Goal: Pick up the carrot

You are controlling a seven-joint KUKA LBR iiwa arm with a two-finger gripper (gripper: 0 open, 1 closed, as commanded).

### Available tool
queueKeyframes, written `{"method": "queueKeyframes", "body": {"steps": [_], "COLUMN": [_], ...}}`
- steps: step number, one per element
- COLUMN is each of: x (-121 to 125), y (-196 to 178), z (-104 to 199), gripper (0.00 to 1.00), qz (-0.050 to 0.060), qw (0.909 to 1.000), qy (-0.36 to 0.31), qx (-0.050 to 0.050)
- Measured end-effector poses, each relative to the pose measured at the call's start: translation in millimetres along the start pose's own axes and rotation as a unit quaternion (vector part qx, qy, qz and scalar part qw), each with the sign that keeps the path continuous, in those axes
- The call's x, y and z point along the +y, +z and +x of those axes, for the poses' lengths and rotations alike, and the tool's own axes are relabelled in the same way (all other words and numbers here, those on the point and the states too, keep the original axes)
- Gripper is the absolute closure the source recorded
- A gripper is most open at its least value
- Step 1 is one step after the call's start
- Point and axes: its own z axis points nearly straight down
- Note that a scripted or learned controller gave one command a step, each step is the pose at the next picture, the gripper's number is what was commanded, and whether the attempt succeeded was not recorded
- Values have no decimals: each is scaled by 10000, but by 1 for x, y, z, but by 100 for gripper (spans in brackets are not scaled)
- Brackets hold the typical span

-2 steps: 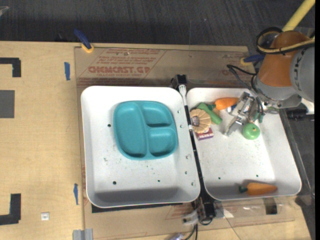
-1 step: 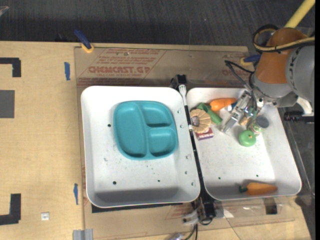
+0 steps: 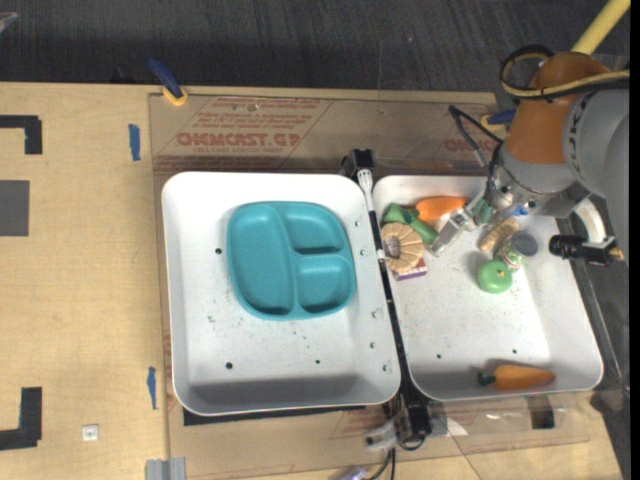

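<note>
Carrot point(image 3: 522, 376) at lower right of right bin point(image 3: 560, 318), well apart from end effector point(image 3: 468, 220) at upper right, open or closed impossible to tell; best approached from above, jaws straddling carrot's width.

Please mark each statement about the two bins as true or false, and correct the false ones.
1. The teal tray lies in the left bin. True.
2. The carrot lies near the front edge of the right bin. True.
3. The gripper hangs over the left bin. False: it is over the back part of the right bin.
4. The carrot is between the jaws. False: it lies apart from the gripper, at the opposite end of the bin.
5. A green round toy lies in the right bin. True.
6. The tray is red. False: it is teal.
</note>
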Motion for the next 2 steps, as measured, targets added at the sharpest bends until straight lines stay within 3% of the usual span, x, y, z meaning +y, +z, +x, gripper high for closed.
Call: {"method": "queueKeyframes", "body": {"steps": [1, 2], "x": [1, 11], "y": [-3, 0], "z": [-6, 0], "gripper": [0, 0], "qz": [26, -1], "qw": [9970, 9803], "qy": [770, 1975], "qx": [61, 22]}}
